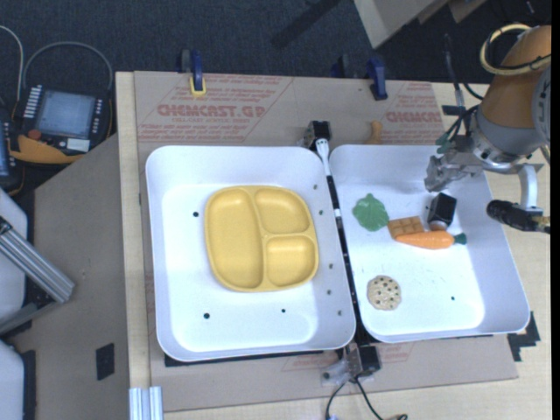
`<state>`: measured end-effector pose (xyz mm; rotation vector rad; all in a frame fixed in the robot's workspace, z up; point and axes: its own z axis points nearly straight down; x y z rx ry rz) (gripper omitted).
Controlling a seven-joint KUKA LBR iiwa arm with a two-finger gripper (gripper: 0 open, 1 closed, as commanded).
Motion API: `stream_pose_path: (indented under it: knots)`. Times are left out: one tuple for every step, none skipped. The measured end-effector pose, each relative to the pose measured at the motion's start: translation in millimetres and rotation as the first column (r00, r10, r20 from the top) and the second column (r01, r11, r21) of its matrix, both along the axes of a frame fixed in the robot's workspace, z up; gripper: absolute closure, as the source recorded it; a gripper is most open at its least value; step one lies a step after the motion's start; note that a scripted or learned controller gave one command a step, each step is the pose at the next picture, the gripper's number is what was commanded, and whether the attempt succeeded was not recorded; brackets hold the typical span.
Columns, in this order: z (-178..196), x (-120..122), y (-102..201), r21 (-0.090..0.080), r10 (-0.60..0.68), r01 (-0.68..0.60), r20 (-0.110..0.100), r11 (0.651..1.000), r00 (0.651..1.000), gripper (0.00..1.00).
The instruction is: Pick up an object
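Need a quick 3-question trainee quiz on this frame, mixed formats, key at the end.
1. True or false: the yellow divided plate lies in the right bin.
2. Which item lies nearest the right bin's front edge? A) cookie B) carrot C) green leafy piece
3. Fill in: the gripper hangs over the ____ bin, just above the carrot.

Key: 1 false, it lies in the left bin; 2 A; 3 right.

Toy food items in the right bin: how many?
4. A green leafy piece at the left, a tan cracker touching an orange carrot mid-bin, and a cookie nearer the front. The gripper may hide something.
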<state>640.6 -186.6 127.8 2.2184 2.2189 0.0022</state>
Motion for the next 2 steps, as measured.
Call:
stream_pose_path:
  knots:
    - [44.4, -0.3, -4.0, -0.001, -0.001, 0.001, 0.003, 1.000, 1.000, 1.00]
    - [80.0, 1.1, -4.4, -0.001, 0.001, -0.001, 0.003, 1.000, 1.000, 1.00]
